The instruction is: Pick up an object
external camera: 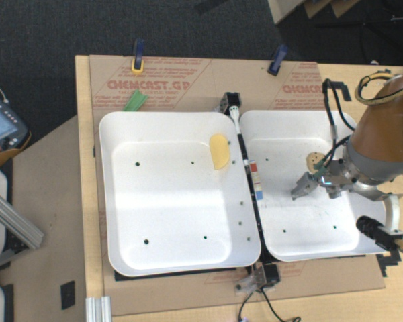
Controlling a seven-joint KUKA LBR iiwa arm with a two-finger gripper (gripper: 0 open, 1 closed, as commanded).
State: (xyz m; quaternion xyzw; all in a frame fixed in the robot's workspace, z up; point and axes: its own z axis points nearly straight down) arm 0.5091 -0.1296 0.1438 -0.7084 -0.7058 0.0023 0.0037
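A yellow, bean-shaped object [219, 151] lies in the left bin [121, 200], near its upper right corner. In the right bin [289, 243], a small tan round object [314, 159] sits just above my gripper [318, 189] and is partly covered by it. The gripper hangs low over the middle of the right bin. It is open, with one grey finger [302, 187] pointing down-left and nothing between the fingers. A thin red and blue item [254, 178] lies along the right bin's left wall.
The grey arm with its orange band [383, 129] covers the right bin's right side. A black part [375, 230] juts out at lower right. Blue clamps [138, 58] [278, 59] and a green piece [136, 100] sit on the cardboard behind the bins.
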